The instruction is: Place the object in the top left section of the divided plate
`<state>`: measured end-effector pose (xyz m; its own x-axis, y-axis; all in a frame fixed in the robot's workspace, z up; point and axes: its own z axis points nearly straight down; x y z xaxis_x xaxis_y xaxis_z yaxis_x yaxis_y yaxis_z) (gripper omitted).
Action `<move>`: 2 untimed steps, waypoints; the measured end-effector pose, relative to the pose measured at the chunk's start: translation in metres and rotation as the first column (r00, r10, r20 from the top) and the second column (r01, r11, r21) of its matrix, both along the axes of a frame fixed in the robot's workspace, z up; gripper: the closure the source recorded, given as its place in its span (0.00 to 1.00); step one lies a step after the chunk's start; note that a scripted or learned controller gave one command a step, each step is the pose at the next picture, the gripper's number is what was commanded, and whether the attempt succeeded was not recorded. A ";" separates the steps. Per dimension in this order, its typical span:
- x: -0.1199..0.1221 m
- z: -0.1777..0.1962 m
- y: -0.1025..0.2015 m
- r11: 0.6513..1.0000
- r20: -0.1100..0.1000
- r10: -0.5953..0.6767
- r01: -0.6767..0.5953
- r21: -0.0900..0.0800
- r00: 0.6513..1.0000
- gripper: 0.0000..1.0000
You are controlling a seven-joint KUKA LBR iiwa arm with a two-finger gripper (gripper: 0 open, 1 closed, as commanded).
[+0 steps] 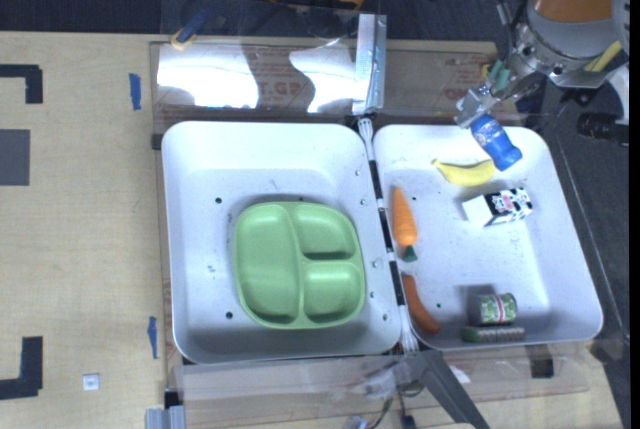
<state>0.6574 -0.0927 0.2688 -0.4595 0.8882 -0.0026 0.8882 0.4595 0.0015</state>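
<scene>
A green divided plate [297,263] lies in the left bin [200,167]; its top left section is a long compartment with nothing in it. At the top of the right bin [560,247] my gripper [478,112] hangs below the orange-banded wrist. A small blue bottle-like object [499,143] sticks out down and to the right from between its fingers, tilted, above the bin's back edge. The gripper is shut on it.
In the right bin lie a yellow banana [465,172], a white box with black print [498,205], an orange carrot [403,221], a reddish sausage-like piece [419,307] and a small green can [494,308]. A metal divider [371,67] stands behind the bins.
</scene>
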 end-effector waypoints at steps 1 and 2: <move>0.002 -0.163 -0.028 0.986 -0.001 0.166 -0.166 0.007 0.986 1.00; 0.008 -0.146 -0.024 0.966 0.000 0.258 -0.258 0.001 0.966 1.00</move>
